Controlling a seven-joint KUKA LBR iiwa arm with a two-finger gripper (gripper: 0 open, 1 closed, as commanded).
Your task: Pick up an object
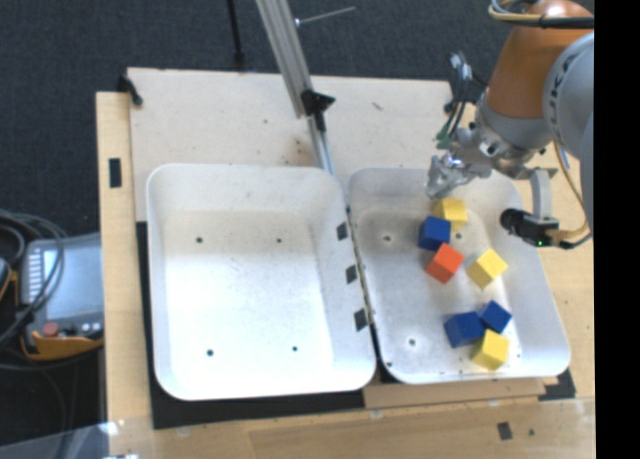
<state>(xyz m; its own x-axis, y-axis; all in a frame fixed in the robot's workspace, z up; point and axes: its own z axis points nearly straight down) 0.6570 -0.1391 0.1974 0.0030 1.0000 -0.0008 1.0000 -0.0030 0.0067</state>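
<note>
You are looking down on a bench (pixel 200 117) with two white bins side by side. The left bin (pixel 250 277) has speckled floor and a few dark dots. The right bin (pixel 400 247) holds all the blocks. A metal post (pixel 285 47) slants from the top of the view down to the gap between the bins, and its upper end is cut off by the frame.

The arm (pixel 530 67) comes in from the right; its upper part runs out of view at the edge. The gripper (pixel 443 179) hangs over the far part of the right bin, just above a yellow block (pixel 453 210). You cannot tell whether its fingers are apart or closed: they are small, grey and blur into the bin wall.

Next to that yellow block sits a blue block (pixel 434 233), touching it, with an orange block (pixel 445 263) just below. A second yellow block (pixel 489 268) lies near the orange one. At the near end, two blue blocks (pixel 478 323) and a third yellow block (pixel 491 350) crowd together, partly overlapping.
</note>
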